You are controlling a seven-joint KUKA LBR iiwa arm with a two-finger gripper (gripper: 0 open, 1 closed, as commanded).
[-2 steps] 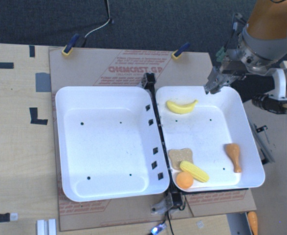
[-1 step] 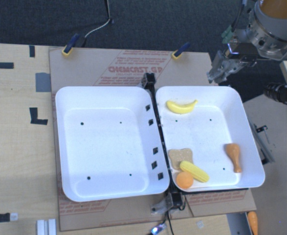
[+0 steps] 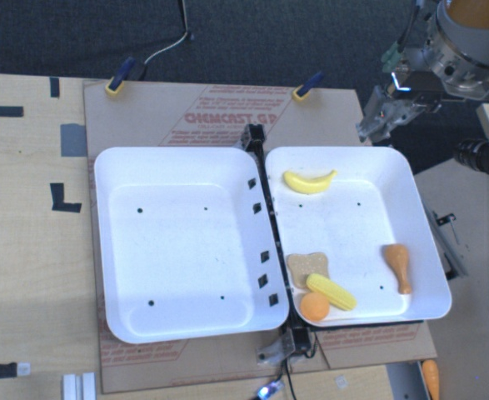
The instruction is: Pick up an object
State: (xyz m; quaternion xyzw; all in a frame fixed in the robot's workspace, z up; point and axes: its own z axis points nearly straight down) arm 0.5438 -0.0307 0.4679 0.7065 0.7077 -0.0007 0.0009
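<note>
Fingers can't be judged: the gripper (image 3: pixel 376 122) shows as a dark, cluttered tip at upper right, and whether they're spread or pressed together isn't readable. Nothing is visibly pinched there. It hangs past the far right corner of the right bin (image 3: pixel 411 190), over the cardboard sheet (image 3: pixel 219 115) edge and dark floor, with the grey arm (image 3: pixel 444 52) w/ orange band running up and off the top right corner. All pickable objs sit in the right bin: a yellow banana (image 3: pixel 309 181) lies near the far left part, just beside the divider where the two bins meet; a tan bread slice (image 3: pixel 307 266) lies near the front left; a yellow corn cob (image 3: pixel 331 292) lies tilted just in front of it, touching or overlapping the bread's near edge; an orange ball (image 3: pixel 315 307) sits at the front left corner, touching the corn's left end. An orange-brown drumstick (image 3: pixel 398 266) lies by the right wall, well apart from the others. Gripper is well apart from every one of them, nearest to the banana but still beyond the bin rim. Left bin (image 3: pixel 111 223) sits alongside, touching the right bin at the black-clipped seam. Two yellow-and-blue clamps (image 3: pixel 119 77) hold the cardboard's far edge, and a black cable (image 3: pixel 177 23) runs up from that edge.
</note>
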